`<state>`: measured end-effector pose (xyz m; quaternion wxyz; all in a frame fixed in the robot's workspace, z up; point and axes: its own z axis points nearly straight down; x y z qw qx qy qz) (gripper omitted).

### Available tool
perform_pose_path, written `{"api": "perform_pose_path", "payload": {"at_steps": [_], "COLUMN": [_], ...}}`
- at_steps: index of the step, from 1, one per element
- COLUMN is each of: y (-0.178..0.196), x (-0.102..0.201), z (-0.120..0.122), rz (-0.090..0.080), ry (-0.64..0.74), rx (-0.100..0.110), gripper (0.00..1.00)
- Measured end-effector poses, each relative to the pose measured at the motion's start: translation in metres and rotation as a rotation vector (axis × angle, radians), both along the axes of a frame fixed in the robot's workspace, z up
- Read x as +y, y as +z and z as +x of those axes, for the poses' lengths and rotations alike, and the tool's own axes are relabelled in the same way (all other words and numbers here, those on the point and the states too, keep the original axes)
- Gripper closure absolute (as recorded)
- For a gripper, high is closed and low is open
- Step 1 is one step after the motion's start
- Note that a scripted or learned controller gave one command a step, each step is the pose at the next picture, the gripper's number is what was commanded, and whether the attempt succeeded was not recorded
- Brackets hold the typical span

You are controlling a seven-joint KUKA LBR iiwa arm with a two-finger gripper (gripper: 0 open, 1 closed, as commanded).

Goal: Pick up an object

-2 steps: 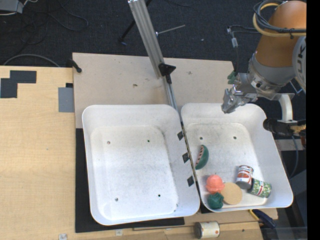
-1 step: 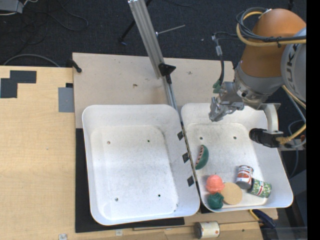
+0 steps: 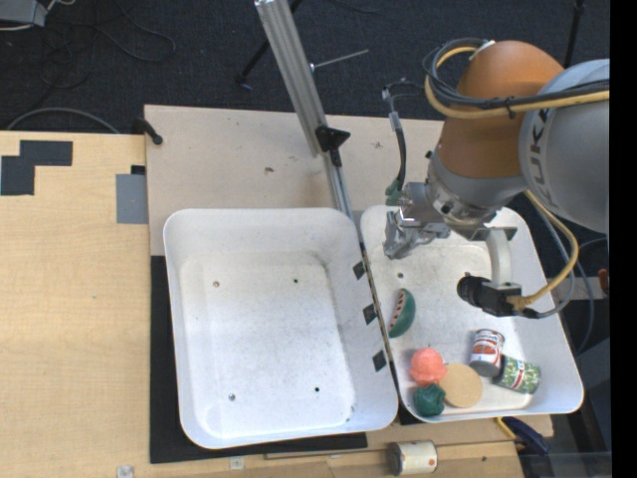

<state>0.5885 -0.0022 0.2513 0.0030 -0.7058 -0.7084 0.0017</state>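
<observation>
Camera view: the hand [image 3: 403,229] hangs over the upper left part of the right bin [image 3: 557,391], near the wall it shares with the left bin [image 3: 184,267]. Its metal parts can be made out, but whether it is open or closed cannot be told from this slant, and nothing can be seen gripped in it. As a judgement, the pick has not been made: every object lies on the bin floor, apart from the hand.

Nearest, just below the hand and close to the shared wall, lies a watermelon slice [image 3: 401,313], green rind and red flesh. Further below sit an orange-red ball [image 3: 427,364], a dark green lump [image 3: 430,399] and a tan disc [image 3: 462,385], crowded together at the bin's near edge. Below and to the right of the hand lie a red-and-white can [image 3: 487,350] and a green can [image 3: 518,373], tipped on their sides and touching. A black part on a white bracket [image 3: 490,292] hangs from the arm, between the hand and the cans.

What is left, by my reading: choose an object, come down on it, close, and lift.

As for writing, the cans carry printed labels, too small to read. Part of a letter shows on the grey arm at the right; it cannot be read with certainty.
</observation>
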Motion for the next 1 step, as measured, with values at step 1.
{"api": "perform_pose_path", "payload": {"at_steps": [1], "y": [-0.0098], "x": [0.0583], "z": [-0.0161], "rz": [0.0], "ry": [0.001], "rx": [0.0], "gripper": [1.0]}}
